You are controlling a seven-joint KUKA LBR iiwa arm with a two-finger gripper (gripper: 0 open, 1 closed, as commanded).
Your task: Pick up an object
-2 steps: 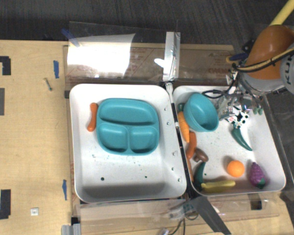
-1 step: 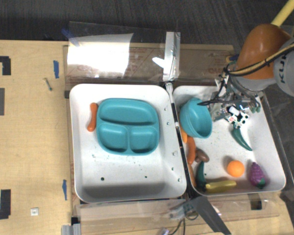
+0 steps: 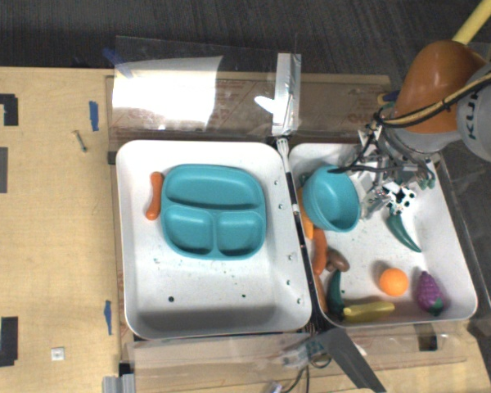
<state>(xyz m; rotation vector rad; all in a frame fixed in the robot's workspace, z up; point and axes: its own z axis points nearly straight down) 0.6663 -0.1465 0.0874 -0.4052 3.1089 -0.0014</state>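
Gripper (image 3: 386, 188) low in right bin's (image 3: 452, 244) far end, grip state unclear | bowl (image 3: 331, 199) just left, touching divider edge | orange ball (image 3: 394, 282) nearer camera, open floor around | arm (image 3: 442, 88) enters from right

The light wooden bench (image 3: 41, 244) bears two shallow white bins set side by side, their inner rims touching: the left bin (image 3: 139, 301) and the right bin (image 3: 454, 260). Black corner marks (image 3: 2, 109) sit on the bench's left part.
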